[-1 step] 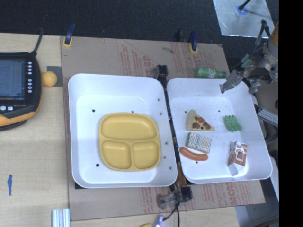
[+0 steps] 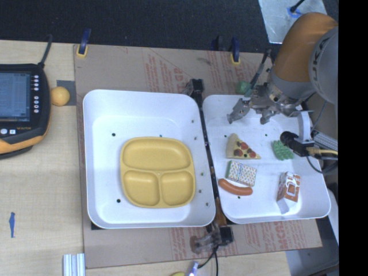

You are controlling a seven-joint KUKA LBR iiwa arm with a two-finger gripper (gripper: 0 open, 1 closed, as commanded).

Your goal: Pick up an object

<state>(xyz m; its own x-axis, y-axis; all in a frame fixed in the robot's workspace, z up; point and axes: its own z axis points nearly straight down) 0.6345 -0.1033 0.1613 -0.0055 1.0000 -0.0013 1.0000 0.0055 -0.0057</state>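
Yellow divided tray (image 2: 156, 171) in left bin (image 2: 98, 154); orange ball (image 2: 60, 95), black pendant (image 2: 20, 108) on bench
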